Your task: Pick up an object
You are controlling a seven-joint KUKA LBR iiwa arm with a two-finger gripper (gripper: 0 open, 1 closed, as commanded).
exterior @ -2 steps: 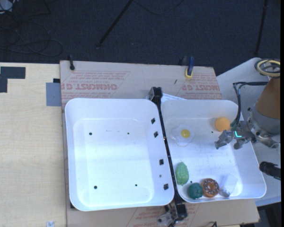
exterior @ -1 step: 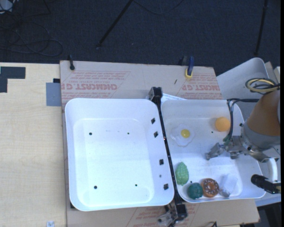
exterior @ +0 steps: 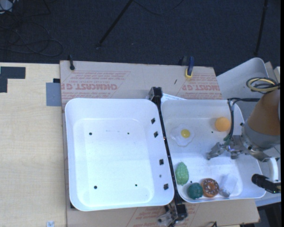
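Observation:
My gripper [exterior: 222,154] hangs in the right bin [exterior: 204,109], near its middle, reaching in from the right below the orange band [exterior: 267,116] of the arm. Its jaws stand spread open with nothing between them. An orange ball [exterior: 222,124] lies just beyond it, toward the bin's back. A fried-egg toy [exterior: 184,135] rests to its left. Along the front wall sit a green lumpy piece [exterior: 181,173], a teal ball [exterior: 195,191], a brown donut [exterior: 209,187] and a pale clear item [exterior: 230,183].
The left bin [exterior: 75,126] stands beside the right one, parted by a black divider with clips [exterior: 160,136]. Both rest on a cardboard sheet [exterior: 113,82]. A black part of the arm's gear [exterior: 265,182] sticks out at the right bin's front right corner.

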